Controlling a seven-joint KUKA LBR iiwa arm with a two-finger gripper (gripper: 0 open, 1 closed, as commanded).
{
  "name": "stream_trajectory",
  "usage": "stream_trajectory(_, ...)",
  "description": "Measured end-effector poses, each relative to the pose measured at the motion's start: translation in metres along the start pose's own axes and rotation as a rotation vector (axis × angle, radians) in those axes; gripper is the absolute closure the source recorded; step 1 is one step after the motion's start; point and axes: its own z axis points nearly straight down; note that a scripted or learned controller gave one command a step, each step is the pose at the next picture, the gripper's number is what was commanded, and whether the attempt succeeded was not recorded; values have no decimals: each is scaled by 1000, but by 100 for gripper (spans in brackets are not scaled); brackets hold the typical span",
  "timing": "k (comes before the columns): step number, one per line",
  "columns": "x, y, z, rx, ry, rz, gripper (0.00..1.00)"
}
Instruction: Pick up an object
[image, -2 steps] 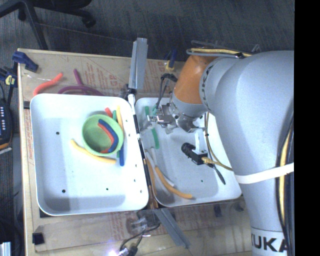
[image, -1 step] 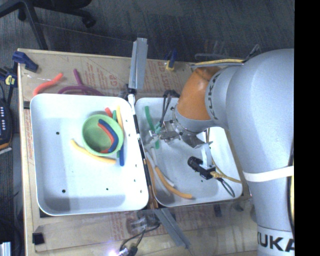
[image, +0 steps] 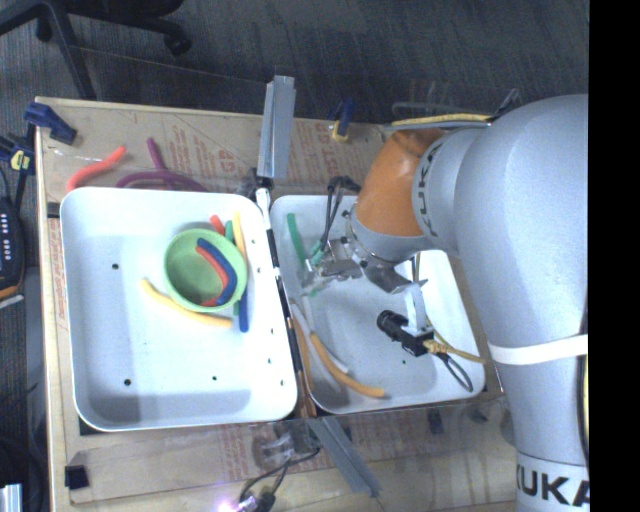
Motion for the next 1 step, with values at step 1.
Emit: stream_trajectory(1,28,57,-89,2,7,120,100)
